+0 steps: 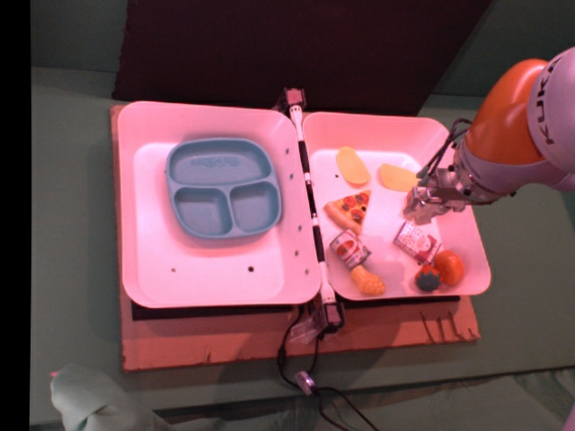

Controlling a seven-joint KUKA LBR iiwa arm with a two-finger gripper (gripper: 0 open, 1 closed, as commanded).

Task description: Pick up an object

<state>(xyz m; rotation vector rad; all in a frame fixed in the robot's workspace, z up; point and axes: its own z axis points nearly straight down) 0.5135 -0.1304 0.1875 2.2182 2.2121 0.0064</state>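
Arm's jaws (422, 206) over right bin (467, 160); jaw state cannot be told.
Below them: red-white packet (417, 241). Yellow chip (396, 177) just beside; pizza slice (349, 210), can (349, 249) toward divider. Blue divided plate (223, 188) in left bin (144, 268).

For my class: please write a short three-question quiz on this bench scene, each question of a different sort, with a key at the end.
1. True or false: the blue divided plate lies in the same bin as the pizza slice.
2. Multiple choice: the gripper is closest to which item? A. the small can B. the red-and-white packet C. the blue divided plate
3. Fill in: the orange ball sits in the right bin's near-right ______.

Key
1. False: the plate is in the left bin.
2. B
3. corner
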